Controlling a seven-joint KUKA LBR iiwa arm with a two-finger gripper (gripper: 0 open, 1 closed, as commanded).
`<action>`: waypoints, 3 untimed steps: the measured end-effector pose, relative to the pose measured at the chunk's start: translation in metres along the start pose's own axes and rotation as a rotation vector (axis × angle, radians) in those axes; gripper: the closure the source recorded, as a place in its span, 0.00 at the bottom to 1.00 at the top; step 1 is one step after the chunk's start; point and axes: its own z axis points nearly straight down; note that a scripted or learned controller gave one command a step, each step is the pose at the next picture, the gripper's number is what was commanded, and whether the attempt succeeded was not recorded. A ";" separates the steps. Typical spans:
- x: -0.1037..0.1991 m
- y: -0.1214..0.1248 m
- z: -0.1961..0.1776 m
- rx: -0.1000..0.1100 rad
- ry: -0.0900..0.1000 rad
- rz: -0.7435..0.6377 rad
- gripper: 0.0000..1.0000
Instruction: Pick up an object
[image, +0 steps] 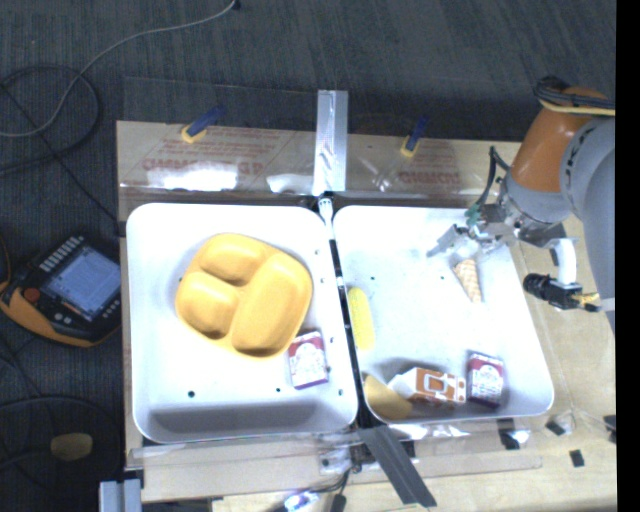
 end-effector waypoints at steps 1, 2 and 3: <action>0.009 -0.023 0.018 -0.018 -0.004 -0.020 0.00; 0.009 -0.023 0.010 -0.018 -0.007 -0.021 1.00; 0.120 0.001 -0.087 -0.004 -0.006 0.084 1.00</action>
